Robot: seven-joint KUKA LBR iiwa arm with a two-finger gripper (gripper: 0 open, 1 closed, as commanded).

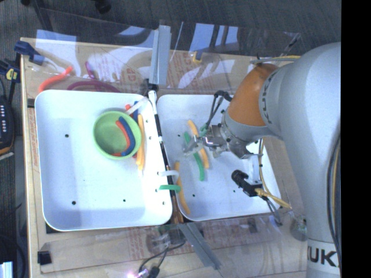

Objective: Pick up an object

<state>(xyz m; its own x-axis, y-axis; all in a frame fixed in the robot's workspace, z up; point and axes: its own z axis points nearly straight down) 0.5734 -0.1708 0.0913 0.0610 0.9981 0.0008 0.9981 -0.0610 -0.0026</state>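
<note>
In the right bin (232,210), my gripper (197,145) hangs low over a cluster of thin pieces near the bin's left-centre. Around it lie a short orange piece (192,126), a small green piece (188,138), another orange piece (204,157) and a curved green strip (199,167). The gripper body covers the middle of the cluster, so I cannot see whether any piece is between its tips. A long orange strip (181,194) lies along this bin's left wall.
The left bin (75,184) holds a green bowl (110,135) with a red curved piece (125,131) and a blue piece (120,153) in it, and an orange stick (139,142) beside it. A green bit (170,187) rests on the divider. A black cable connector (241,180) hangs under the arm.
</note>
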